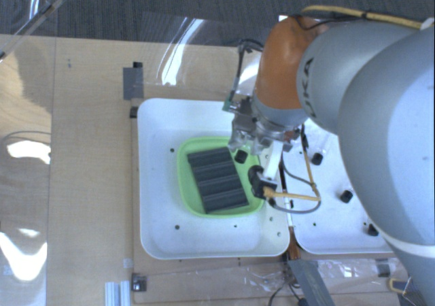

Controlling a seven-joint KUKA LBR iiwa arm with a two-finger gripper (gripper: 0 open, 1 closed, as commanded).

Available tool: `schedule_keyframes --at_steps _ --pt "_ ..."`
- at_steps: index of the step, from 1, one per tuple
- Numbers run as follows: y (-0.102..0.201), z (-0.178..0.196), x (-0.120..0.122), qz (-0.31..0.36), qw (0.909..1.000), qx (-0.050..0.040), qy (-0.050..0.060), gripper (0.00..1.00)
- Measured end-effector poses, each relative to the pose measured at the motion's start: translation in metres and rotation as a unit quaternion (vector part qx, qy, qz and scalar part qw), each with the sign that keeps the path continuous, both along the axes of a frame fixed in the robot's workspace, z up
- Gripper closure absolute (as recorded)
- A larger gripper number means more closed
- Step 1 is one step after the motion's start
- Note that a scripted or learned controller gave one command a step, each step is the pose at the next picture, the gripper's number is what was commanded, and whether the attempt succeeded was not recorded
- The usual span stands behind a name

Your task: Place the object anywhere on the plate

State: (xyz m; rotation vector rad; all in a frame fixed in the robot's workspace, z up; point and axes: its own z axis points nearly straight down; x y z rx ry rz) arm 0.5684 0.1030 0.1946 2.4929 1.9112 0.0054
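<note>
A grey robot arm (367, 114) with an orange band reached in from the right and hung over the left of two shallow white bins (156, 230). Its gripper (246, 151) sat low above the right edge of a green plate (185, 182) lying in that bin. A dark, ribbed, rectangular object (216, 179) rested flat on the plate, tilted slightly, just beside the gripper and apart from it as far as the view showed. Whether the gripper was released or clenched could not be told, since the wrist hid its tips. The object looked already placed, so a clean finish probably called for rising straight up, avoiding any sideways drag that might nudge object or plate. Counted: one arm, one gripper, two bins, one plate, one object.
</note>
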Motion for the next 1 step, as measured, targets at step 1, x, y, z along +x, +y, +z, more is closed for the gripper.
schedule_keyframes --at_steps 1 --pt "-0.0003 0.0002 0.0001 0.000 1.0000 0.0001 0.000 0.00"
